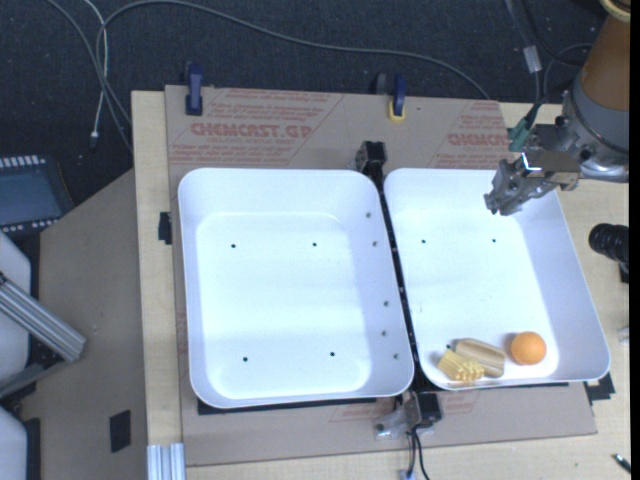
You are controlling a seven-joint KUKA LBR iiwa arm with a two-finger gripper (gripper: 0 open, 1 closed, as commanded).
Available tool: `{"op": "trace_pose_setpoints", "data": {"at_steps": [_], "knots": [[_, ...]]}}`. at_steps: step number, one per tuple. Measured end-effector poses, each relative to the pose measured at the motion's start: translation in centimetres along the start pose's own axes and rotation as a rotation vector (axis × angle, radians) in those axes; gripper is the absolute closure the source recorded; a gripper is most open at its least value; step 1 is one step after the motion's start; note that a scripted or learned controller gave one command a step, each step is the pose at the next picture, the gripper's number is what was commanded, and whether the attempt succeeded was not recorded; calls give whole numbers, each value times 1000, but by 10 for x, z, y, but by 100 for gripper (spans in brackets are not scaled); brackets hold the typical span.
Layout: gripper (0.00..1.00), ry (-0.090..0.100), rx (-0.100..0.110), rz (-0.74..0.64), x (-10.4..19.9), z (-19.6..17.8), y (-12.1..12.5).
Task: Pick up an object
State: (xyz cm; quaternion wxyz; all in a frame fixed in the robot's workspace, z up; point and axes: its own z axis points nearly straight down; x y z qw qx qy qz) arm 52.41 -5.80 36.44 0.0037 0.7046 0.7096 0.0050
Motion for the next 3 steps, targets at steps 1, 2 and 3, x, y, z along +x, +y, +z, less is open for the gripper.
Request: {"op": "trace_pose_setpoints", "data": {"at_steps": [1, 2, 3], "knots": [[100, -2, 16, 5, 21, 60, -18], [100, -1, 19, 6, 34, 129, -40], [100, -1, 10, 3, 83, 111, -44]]}}
